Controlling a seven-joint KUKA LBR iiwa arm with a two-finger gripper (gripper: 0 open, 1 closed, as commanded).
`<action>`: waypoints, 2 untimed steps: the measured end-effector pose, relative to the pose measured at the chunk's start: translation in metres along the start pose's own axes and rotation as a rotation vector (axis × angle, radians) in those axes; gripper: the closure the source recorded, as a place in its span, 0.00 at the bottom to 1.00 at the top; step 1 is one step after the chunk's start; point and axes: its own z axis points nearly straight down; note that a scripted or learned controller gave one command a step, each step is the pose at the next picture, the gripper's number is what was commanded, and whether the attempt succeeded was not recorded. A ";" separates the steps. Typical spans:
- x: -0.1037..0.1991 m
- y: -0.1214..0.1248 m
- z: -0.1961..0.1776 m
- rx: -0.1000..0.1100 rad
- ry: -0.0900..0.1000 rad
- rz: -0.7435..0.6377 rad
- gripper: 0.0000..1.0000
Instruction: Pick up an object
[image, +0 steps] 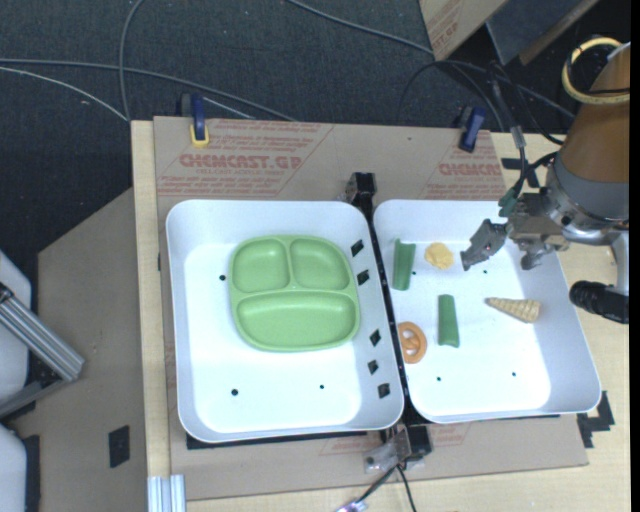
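Observation:
The right bin (560, 390) holds a small yellow piece (438, 256) near its back, two green sticks (403, 264) (447, 320), an orange pretzel (411, 341) by the divider, and a cream ice-cream cone (514, 309) on its side at the right. My gripper (508, 250) hangs over the back right of this bin, right of the yellow piece and above the cone. Its two dark fingers (481, 246) are spread apart with nothing between them.
The left bin (200, 400) bears a green three-compartment plate (294, 292). Black clips run along the divider (375, 330) between the bins. Blue clamps (200, 118) hold the cardboard backing at the far edge. Cables cross the dark floor behind.

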 end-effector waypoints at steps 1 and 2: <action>0.000 0.002 -0.005 -0.011 -0.001 -0.003 0.00; 0.010 0.004 0.043 -0.005 0.000 -0.003 0.00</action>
